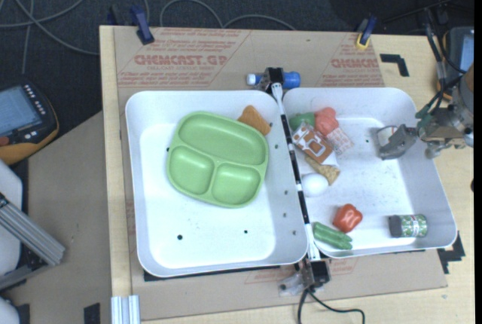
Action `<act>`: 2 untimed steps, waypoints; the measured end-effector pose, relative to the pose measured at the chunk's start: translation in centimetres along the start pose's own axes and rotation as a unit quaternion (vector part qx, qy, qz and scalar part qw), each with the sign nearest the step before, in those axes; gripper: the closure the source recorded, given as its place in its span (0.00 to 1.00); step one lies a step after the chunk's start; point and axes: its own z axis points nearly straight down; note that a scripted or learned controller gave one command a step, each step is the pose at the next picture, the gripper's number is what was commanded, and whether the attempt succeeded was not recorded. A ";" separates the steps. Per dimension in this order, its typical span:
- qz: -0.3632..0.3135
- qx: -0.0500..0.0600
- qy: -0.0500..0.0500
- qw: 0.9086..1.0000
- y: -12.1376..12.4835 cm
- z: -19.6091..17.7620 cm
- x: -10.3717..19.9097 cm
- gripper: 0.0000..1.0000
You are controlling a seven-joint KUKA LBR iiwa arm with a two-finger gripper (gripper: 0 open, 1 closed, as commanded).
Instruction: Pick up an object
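End effector (390, 142) hovers over the right bin (422, 187), fingers apart, gripping nothing. Red pepper (347, 218) and can (408, 225) lie nearby. Green plate (218, 159) occupies the left bin (151, 187).

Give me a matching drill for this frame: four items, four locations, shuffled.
Items:
1. green divided plate
2. white egg
3. small green can
4. red pepper

Locations:
A. right bin, near-right corner
B. left bin, middle
C. right bin, near edge, beside a green vegetable
D. right bin, against the divider

Pairs: 1-B, 2-D, 3-A, 4-C
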 end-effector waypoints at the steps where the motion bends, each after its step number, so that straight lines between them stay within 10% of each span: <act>1: 0.000 0.001 0.001 1.000 -3.1 13.3 4.7 0.00; 2: 0.000 0.001 0.001 1.000 -3.1 17.0 6.7 0.00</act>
